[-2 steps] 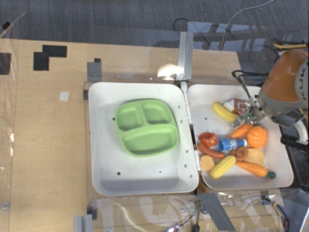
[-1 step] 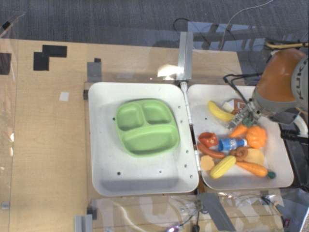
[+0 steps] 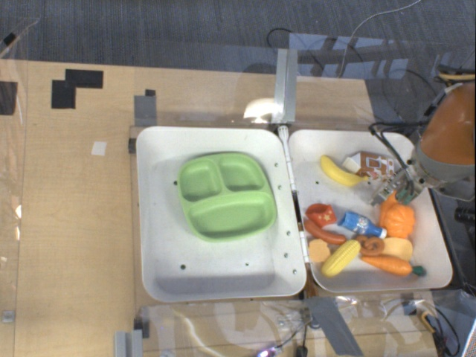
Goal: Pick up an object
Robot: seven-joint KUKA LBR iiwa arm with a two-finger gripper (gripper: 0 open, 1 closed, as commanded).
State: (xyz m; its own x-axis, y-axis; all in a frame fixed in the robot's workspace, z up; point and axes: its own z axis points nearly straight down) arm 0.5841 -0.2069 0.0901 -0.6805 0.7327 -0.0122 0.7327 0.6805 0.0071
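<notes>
The grey arm with the orange band reaches in over the far right side of the right-hand shallow white bin (image 3: 439, 274), and its two-finger gripper (image 3: 392, 193) hangs low among the toy food, just above and beside the small orange plastic pumpkin (image 3: 396, 219) and near the brown-and-white patterned carton (image 3: 372, 165). Whether anything sits between the gripper's tips cannot be told; the metal parts blur into the clutter at this size. The step in hand looks like the descent or the closing phase of a grasp, with the pumpkin or the carton the likeliest target. Other candidates lie close by: a yellow plastic banana (image 3: 338, 171), a red toy pepper (image 3: 320, 214), a blue-and-white small bottle (image 3: 361, 222), a yellow corn cob (image 3: 341, 257) and an orange carrot (image 3: 389, 264). The left-hand white bin (image 3: 160, 274) holds a green divided plastic plate (image 3: 225, 195). The next move calls for a firm closure on one item alone, then a straight lift clear of its neighbours, since the pieces crowd together and one could be dragged or knocked.
</notes>
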